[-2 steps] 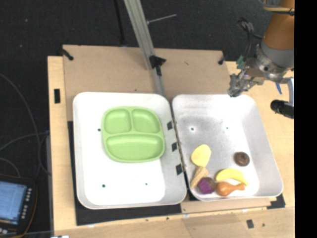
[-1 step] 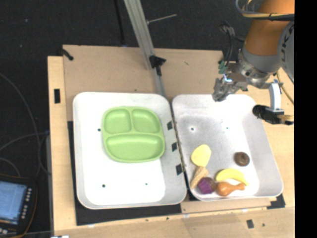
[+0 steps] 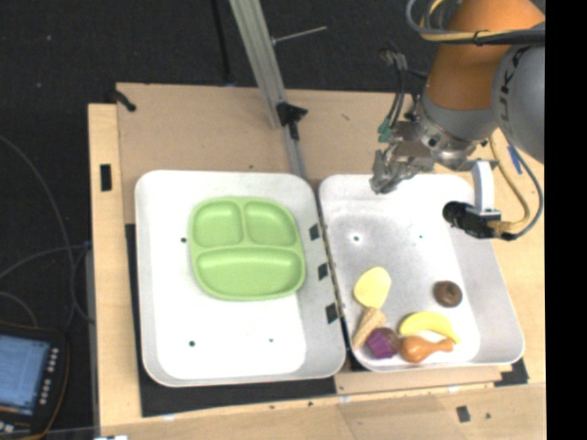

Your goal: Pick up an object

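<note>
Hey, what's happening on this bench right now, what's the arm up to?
A grey robot arm with an orange band reaches in from the right, its gripper hanging above the far edge of the right bin with nothing visibly in it. The toy food sits untouched at the near end of that bin: a yellow chip-shaped piece, a banana, a brown donut, a drumstick and a purple piece. The left bin holds a green divided plate.

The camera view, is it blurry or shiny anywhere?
In the camera view, the light is even; the two shallow white bins look bright but not glaring; the grey arm's gripper is soft and slightly blurred; the small toy foods, like the yellow banana, look fuzzy.
</note>
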